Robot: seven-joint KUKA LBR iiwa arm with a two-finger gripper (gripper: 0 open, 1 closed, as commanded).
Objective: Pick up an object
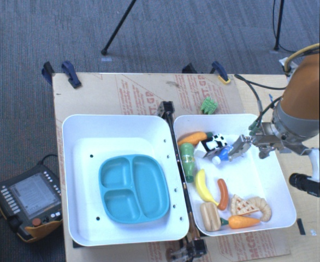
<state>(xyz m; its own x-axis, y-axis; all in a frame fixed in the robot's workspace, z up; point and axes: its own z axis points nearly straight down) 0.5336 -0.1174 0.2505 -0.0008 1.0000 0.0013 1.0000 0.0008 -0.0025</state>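
Fingers (232, 152) beside cow toy (214, 142); banana (203, 186), sausage (222, 194) near.

My gripper (232, 153) hangs low in the right bin (269, 125), its tip at a small blue-and-white object (218, 157). Just left of it sits a black-and-white toy (215, 142), then a carrot (193, 137) and green bottle (188, 160). Below it lie a banana (203, 186) and sausage (222, 194). Far left, a blue divided plate (134, 189) fills the left bin (78, 141).

Two bins (72, 146) (283, 184) are seen, one plate (134, 189), two carrots (193, 138) (243, 221), one banana (203, 186), one sausage (222, 194) and one cucumber (188, 161).
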